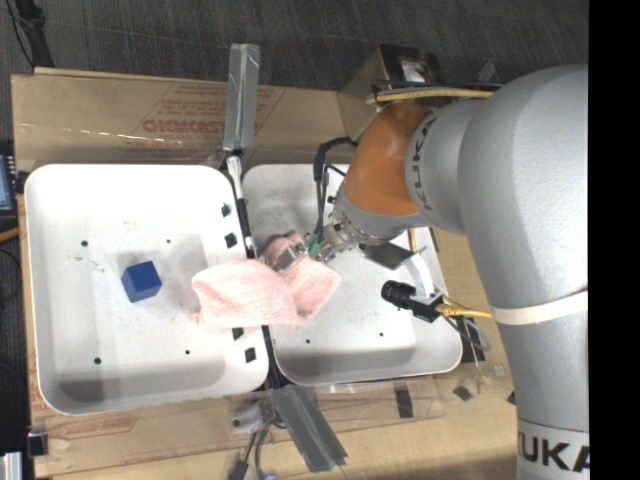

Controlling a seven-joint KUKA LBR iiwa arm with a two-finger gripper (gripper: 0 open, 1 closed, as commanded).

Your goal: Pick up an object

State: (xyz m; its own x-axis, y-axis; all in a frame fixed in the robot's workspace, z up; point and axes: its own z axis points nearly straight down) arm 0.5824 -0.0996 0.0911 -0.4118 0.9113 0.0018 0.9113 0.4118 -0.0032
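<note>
Claw (290, 252) at frame centre meets a pink cloth (262, 290) draped across the divide between both white bins (60, 368); whether it grips cannot be told. Blue cube (142, 280) sits left.

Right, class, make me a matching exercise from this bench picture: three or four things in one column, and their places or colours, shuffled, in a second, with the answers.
Things:
1. blue cube
2. pink cloth
3. gripper
4. orange band

Places:
A. draped over the divide between the two bins
B. above the arm's wrist
C. on the left bin's floor
D. low over the right bin, at the cloth's upper edge

Pairs: 1-C, 2-A, 3-D, 4-B
</note>
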